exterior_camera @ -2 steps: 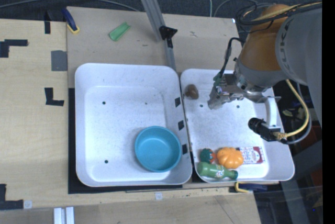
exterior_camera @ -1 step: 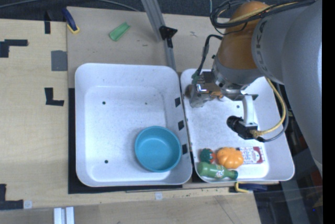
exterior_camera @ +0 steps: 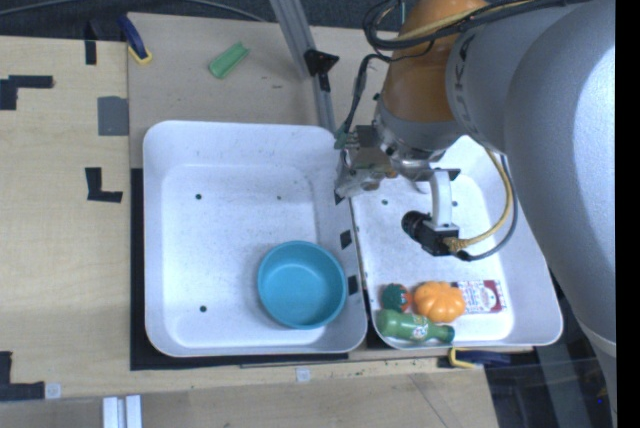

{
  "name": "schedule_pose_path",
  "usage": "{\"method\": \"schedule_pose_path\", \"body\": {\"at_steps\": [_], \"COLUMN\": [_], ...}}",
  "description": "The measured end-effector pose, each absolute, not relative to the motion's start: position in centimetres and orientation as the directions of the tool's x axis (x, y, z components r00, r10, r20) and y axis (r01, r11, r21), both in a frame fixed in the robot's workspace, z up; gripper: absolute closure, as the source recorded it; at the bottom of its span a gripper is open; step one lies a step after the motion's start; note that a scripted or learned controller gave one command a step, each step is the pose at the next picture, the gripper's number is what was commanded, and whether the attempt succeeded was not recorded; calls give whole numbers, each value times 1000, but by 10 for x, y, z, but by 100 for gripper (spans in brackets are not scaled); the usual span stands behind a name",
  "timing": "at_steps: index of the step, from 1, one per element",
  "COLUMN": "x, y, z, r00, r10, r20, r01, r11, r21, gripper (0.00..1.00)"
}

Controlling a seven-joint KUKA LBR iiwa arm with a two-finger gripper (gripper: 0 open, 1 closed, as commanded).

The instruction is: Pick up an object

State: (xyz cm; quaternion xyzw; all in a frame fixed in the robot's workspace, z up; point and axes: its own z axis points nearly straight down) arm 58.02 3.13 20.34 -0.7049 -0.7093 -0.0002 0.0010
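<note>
A blue bowl (exterior_camera: 300, 283) stands upright in the left bin (exterior_camera: 200, 156), near its front right corner. In the right bin (exterior_camera: 525, 311), at the front, an orange rounded object (exterior_camera: 438, 300) lies next to a green object (exterior_camera: 408, 324), a small red piece (exterior_camera: 393, 296) and a white and red packet (exterior_camera: 487, 296). My gripper (exterior_camera: 356, 172) hangs over the back left part of the right bin, close to the wall between the two bins. It is well behind the cluster of objects and apart from the bowl. Nothing is visibly held.
The large grey arm with its orange band (exterior_camera: 440, 16) covers the back right of the right bin. A metal pole (exterior_camera: 285, 1) slants across the bench behind the bins. A green block (exterior_camera: 228, 60) lies on the bench at the back left.
</note>
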Motion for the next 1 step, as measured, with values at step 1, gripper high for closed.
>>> {"method": "schedule_pose_path", "body": {"at_steps": [1], "x": [590], "y": [81], "z": [217], "r00": [-7], "r10": [1000], "r20": [2], "r01": [1000], "r11": [7], "r21": [0], "gripper": [100]}}
